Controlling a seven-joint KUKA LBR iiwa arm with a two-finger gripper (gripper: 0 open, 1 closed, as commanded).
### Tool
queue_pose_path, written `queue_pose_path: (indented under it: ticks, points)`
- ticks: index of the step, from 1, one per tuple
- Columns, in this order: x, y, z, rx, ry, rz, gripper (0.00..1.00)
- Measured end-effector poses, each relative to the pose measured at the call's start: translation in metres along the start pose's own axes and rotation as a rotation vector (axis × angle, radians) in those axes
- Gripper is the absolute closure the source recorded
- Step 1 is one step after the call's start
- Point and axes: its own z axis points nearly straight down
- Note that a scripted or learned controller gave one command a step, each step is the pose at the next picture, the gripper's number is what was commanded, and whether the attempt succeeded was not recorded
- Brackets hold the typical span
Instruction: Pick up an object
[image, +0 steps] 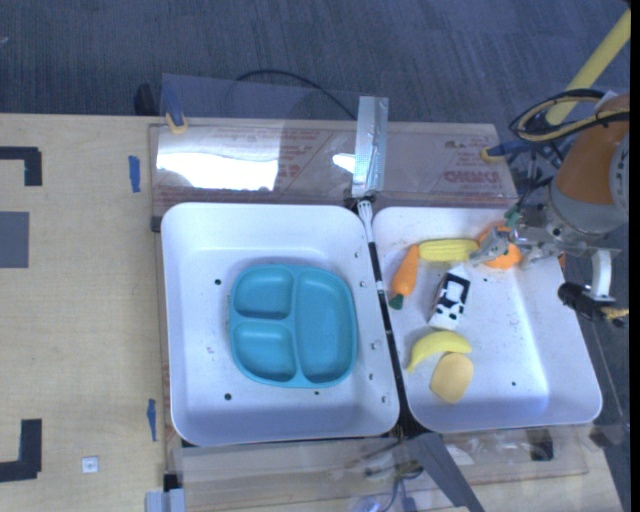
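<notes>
Two shallow white bins sit side by side on the wooden bench. The left bin (190, 330) holds a blue divided plate (294, 325) with three compartments, lying flat near its middle. The right bin (530, 370) carries the toys: an orange carrot (405, 271) with a green tip leans along the bin's left wall, a yellow corn cob (447, 249) lies just beside it toward the back, and a small black-and-white cow figure (451, 299) stands in the middle below the corn. Nearer the front edge a yellow banana (437, 345) curves over a rounded yellow-tan lump, perhaps a potato or lemon (452, 377), and the two seem to touch.

The grey arm (590, 180) with its orange band comes in from the right, over the back right corner of that bin. Its gripper (497, 247) points left, low over the bin floor, and right at its tip there's an orange object (507, 256), just beside the right end of the corn. From where I stand I cannot tell how the pincer is set, nor if the orange thing is caught in it or merely lying against it

A clear plastic sheet (260, 155) lies behind the bins
</notes>
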Motion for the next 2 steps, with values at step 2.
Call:
queue_pose_path:
  ticks: [2]
  points:
    - [0.032, -0.021, -0.151, 0.015, -0.009, -0.097, 1.0]
